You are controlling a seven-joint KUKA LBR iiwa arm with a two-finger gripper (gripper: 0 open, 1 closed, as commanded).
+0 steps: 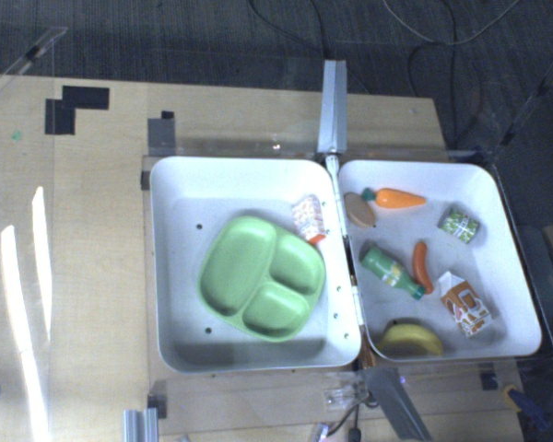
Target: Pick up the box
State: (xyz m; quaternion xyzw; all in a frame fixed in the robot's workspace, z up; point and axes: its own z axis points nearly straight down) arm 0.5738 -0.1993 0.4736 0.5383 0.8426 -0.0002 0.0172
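Since the arm reaches in from 3 o'clock, we judge the orange-and-white box (464, 306) conveniently near, lying toward 5 o'clock in the right bin (511, 238), its long axis roughly 11-to-5.

We are viewing the scene from a single fixed camera mounted above the bench (64, 274), looking down at a slant. It is facing away from the near edge, so the far side of the bench and a strip of dark floor (166, 17) with loose cables (424, 7) are running across the top of the frame. We are sitting far enough back that both white bins are fitting fully in frame: the left bin (175, 201) is lying near the centre, the right bin (498, 201) is reaching toward the right edge. A broad stretch of bare bench is lying to the left.
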